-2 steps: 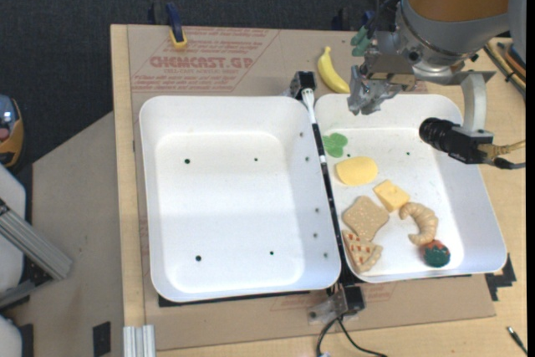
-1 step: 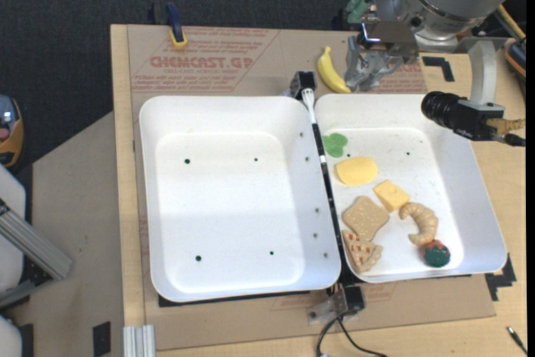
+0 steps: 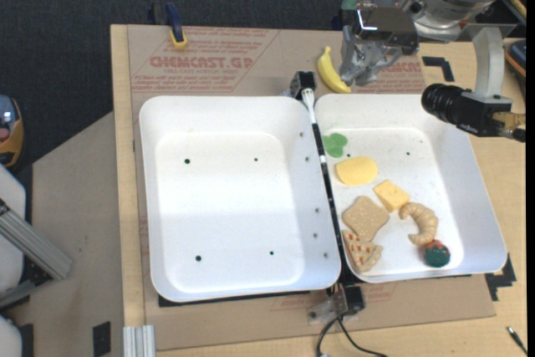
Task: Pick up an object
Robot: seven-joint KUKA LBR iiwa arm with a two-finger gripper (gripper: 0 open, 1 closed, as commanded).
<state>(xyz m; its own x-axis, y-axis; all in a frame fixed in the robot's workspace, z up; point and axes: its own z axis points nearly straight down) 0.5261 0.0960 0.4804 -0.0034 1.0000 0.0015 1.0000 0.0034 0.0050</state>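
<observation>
My gripper (image 3: 361, 76) hangs high over the back edge of the right bin (image 3: 481, 205), below the grey wrist. A small yellow banana (image 3: 332, 71) sticks out to the left of the fingertips, its lower end caught between them and lifted off the bin. On the right bin's floor lie a green round piece (image 3: 335, 145), a yellow oval (image 3: 356, 171), a yellow cheese wedge (image 3: 391, 196), a tan bread slice (image 3: 366, 217), a waffle-like wedge (image 3: 362, 251), a croissant (image 3: 422, 222) and a red and green piece (image 3: 435, 254).
The left bin (image 3: 155, 180) lies beside the right one, a black hinge strip (image 3: 318, 155) between them. A black cylinder on a bracket (image 3: 456, 106) overhangs the right bin's back right corner. A yellow and blue clamp (image 3: 175, 25) grips the cardboard's far edge.
</observation>
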